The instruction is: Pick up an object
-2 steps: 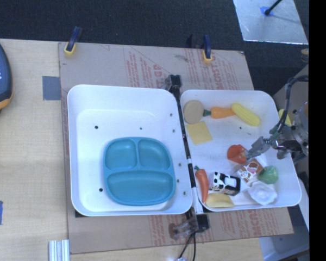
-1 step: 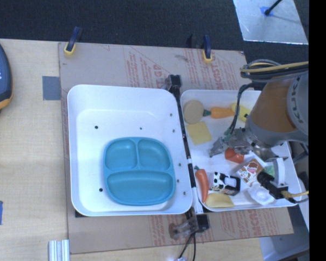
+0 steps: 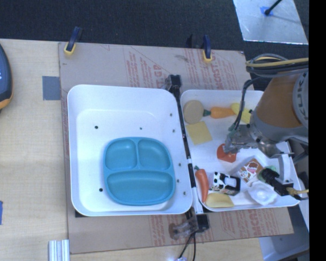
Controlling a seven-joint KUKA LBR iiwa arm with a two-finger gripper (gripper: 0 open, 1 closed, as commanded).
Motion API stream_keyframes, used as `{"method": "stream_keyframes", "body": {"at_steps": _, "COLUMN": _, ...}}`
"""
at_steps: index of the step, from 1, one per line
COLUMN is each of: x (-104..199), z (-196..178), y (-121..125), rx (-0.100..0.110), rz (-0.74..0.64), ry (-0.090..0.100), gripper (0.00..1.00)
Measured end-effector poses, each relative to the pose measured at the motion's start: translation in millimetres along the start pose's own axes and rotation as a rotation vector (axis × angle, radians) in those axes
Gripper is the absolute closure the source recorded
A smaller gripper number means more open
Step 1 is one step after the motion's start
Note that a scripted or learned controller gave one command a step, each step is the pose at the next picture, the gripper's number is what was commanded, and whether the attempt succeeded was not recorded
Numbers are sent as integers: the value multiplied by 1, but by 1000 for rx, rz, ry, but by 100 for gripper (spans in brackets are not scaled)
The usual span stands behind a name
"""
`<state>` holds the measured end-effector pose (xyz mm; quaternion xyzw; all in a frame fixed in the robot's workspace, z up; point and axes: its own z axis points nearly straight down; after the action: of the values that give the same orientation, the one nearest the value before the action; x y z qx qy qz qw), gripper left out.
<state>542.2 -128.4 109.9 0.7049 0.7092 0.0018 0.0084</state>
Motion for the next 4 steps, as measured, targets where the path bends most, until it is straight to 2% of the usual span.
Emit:
{"method": "stream_keyframes", "body": {"at_steps": 1, "x": 0, "z": 1, "y": 0, "rx": 1, "rz": -1, "ry": 0, "gripper": 0}}
{"method": "stream_keyframes", "body": {"at_steps": 2, "x": 6, "z": 19, "y": 72, "rx": 12, "rz": -1, "ry": 9, "gripper": 0}}
{"method": "stream_keyframes", "body": {"at_steps": 3, "x": -58, "z": 19, "y": 3, "rx": 22, "rz": 11, "ry": 8, "gripper": 0}}
{"method": "stream_keyframes", "body": {"at_steps": 4, "x": -54, "z": 8, "y": 7, "rx": 18, "rz": 2, "ry": 9, "gripper": 100}}
